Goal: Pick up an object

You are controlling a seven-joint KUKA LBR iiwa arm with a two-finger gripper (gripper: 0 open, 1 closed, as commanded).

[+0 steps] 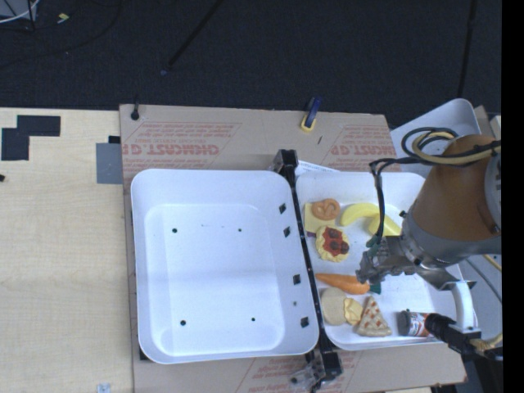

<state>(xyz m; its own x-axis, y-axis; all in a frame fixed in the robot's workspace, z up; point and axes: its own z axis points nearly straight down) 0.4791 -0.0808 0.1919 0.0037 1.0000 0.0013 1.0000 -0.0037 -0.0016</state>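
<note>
Just beside pincer [372,275]: carrot [344,282].

Single fixed camera above the bench [65,219], looking down aslant, both bins [213,260] framed

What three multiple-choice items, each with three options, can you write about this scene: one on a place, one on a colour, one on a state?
1. In which bin do the toy foods lie?
A. the left bin
B. the right bin
C. both bins

2. What colour is the carrot?
A. orange
B. blue
C. purple

3. Where is the gripper?
A. over the left bin
B. outside both bins
C. low in the right bin, at the carrot's right end

Key: 1 B, the banana, pretzel and pizza slice all lie in the right bin; 2 A, the carrot is orange; 3 C, the gripper is at the carrot's right end, away from the left bin.
</note>
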